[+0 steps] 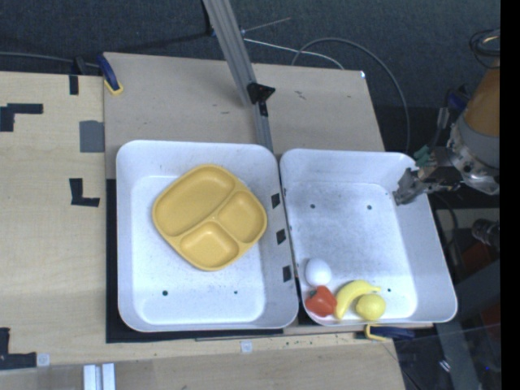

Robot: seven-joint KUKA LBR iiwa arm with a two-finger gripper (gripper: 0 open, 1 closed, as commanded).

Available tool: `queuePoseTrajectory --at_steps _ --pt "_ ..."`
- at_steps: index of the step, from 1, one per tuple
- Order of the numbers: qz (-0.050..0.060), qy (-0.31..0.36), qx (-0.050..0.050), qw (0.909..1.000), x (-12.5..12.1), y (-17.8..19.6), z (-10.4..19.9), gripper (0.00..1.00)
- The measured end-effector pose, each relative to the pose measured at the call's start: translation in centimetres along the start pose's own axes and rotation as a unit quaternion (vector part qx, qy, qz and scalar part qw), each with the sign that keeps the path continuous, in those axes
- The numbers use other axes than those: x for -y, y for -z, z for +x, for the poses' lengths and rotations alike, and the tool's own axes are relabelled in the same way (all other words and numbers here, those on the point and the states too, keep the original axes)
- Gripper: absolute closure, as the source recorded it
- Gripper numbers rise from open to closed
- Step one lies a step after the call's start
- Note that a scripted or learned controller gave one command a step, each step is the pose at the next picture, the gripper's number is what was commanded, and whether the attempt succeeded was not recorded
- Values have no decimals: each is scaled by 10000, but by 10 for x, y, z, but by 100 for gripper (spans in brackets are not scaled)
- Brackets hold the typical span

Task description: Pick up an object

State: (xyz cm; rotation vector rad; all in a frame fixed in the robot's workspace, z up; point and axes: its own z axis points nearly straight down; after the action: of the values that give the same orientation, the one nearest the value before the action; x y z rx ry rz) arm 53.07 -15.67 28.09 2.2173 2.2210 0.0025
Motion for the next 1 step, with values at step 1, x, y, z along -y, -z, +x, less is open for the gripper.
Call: queuePoseTrajectory --at_steps 1 --pt "21 21 -10 10000 -21 -4 44 100"
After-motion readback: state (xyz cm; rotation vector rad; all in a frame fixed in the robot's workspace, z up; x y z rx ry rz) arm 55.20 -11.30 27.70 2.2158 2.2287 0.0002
